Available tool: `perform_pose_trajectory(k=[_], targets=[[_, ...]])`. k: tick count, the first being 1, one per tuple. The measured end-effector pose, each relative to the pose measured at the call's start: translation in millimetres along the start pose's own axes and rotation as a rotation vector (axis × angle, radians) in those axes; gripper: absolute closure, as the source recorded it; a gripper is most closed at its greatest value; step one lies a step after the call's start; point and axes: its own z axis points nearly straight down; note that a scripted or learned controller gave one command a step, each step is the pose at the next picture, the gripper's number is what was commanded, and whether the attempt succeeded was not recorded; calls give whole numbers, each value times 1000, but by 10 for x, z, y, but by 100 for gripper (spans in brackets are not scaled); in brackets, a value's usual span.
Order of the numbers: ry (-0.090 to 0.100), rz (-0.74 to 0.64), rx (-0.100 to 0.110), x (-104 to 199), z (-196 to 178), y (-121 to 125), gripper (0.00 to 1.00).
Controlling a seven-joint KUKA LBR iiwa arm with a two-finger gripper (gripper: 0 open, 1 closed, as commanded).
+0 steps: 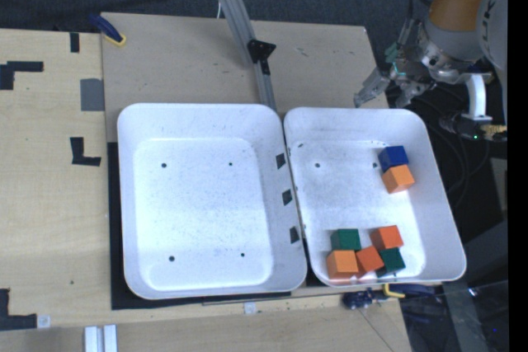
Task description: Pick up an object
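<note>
Nearest my camera, along the table's (pixel 330 62) front edge, sit the two white bins: the left bin (pixel 202 124) bare, the right bin (pixel 346 128) carrying everything I could pick. My arm (pixel 462 0) hangs past the table's far right corner, outside that bin's back rim, and the claw (pixel 388 82) points down there, holding nothing; whether it is apart or together I cannot tell from this angle.

By size, the cluster of blocks (pixel 365 251) comes next, packed in the bin's front right corner: two green, three orange, touching one another, so little room to slip in beside any face. Smaller and easier is the pair near the right wall: a blue block (pixel 393 156) with an orange block (pixel 398 178) just in front, touching it.

I judge these as light, rigid blocks with flat, fairly smooth faces; nothing fragile. I'd take the blue one across its two free side faces, squarely, since a corner grip would likely twist it out.
</note>
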Motion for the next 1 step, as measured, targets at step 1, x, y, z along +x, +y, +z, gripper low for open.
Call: perform_pose_trajectory(k=[1], targets=[[-1, 1, 1, -3, -1, -1, 0]])
